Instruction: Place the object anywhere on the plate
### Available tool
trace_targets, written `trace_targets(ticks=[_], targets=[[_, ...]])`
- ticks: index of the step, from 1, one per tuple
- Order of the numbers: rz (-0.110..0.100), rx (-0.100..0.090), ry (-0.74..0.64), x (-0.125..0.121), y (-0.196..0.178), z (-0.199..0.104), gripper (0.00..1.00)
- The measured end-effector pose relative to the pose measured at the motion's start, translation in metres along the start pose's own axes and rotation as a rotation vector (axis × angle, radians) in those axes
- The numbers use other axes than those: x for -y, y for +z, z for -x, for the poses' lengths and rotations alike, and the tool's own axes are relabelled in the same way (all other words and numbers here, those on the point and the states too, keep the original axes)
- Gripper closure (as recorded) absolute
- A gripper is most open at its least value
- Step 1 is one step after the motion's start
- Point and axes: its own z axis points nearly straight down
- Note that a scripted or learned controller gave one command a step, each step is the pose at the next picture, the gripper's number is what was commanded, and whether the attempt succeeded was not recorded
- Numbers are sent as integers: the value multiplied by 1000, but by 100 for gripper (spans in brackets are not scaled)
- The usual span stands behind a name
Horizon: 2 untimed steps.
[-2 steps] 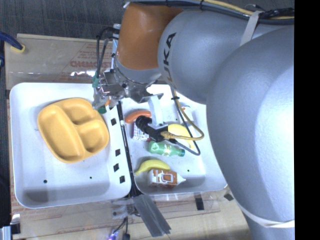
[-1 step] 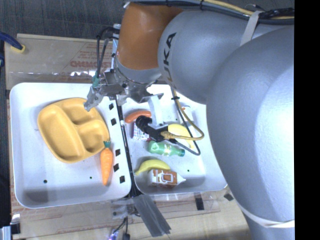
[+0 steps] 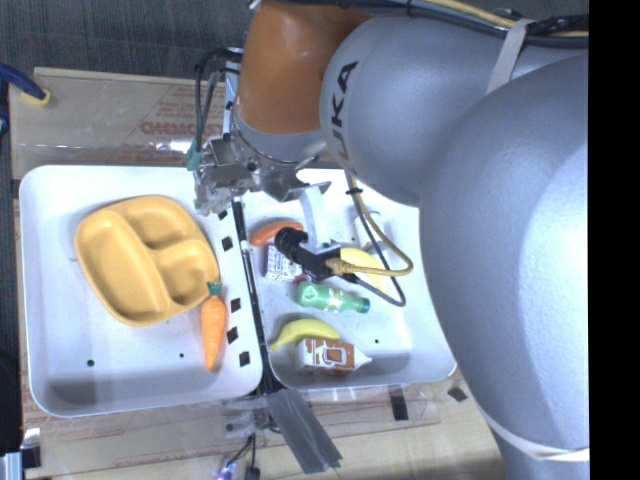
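Claw [image 3: 218,190] sits at the far end of the divider between the two bins, just past the far-right corner of the plate [image 3: 145,258]. It's mostly buried under the wrist, so I can't tell its state, and nothing visibly hangs from it.

The yellow compartment plate lies in the left bin [image 3: 60,368], toward its far-left half, with nothing on it.

Likeliest task object, judging by position: the carrot [image 3: 212,326]. It lies flat on the left bin floor, its green top touching the plate's near-right edge and its tip pointing toward the near side. Long axis runs roughly near-far, slightly tilted.

Key relation: the carrot is on the near side of the claw, almost straight down the divider line and a touch left. The plate is left of both. So the pick means travel toward the near side, with the grasp closing across the carrot's width, i.e. left-right. Then a short shift left and far to drop it on the plate.

Right bin [image 3: 420,353] holds a banana [image 3: 305,330], a green bottle [image 3: 332,297], a small carton [image 3: 328,355], a sausage-like red item [image 3: 272,231] and some packets, all to the right of the claw. Any of these could be the object instead.

Risk: the carrot is close to the divider and the plate rim, so clearance is tight.
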Motion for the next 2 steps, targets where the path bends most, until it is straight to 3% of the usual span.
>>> trace_targets(ticks=[1,2], targets=[[2,-1,15,-22,-55,-29,100],[-3,0,264,95,14,-66,100]])
